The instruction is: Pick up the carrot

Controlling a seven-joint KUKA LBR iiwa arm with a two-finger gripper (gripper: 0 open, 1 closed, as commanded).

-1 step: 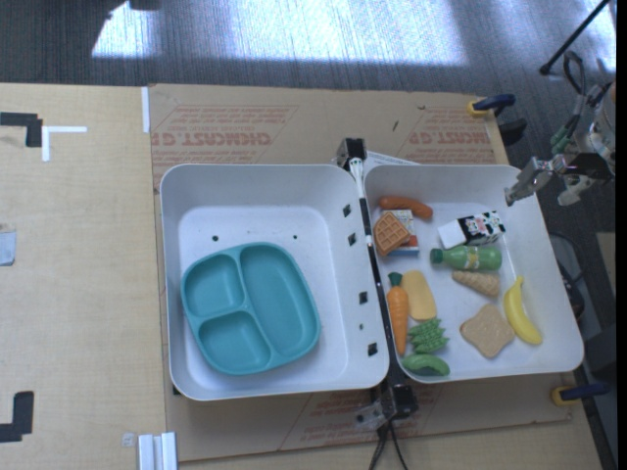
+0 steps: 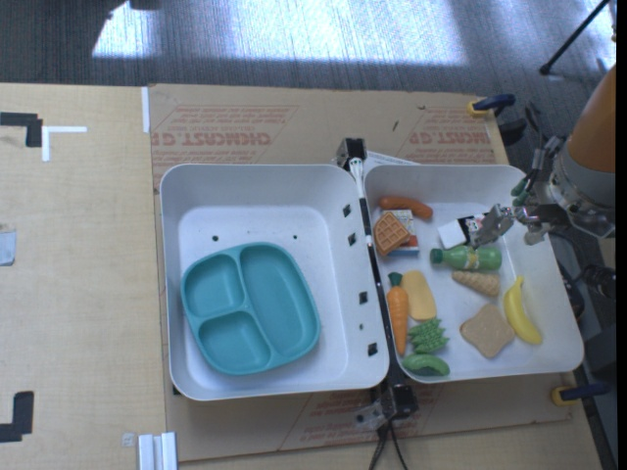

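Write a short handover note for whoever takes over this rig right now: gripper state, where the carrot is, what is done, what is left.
Gripper: above the right bin's upper right, over the green bottle; whether it is open or shut cannot be told.
Carrot: lying in the right bin against its left wall, beside the yellow slice, above the green leafy piece. Not touched.
Done: nothing picked.
Left: move the gripper left and down to the carrot, grasp and lift it.
Teal divided plate sits in the left bin.
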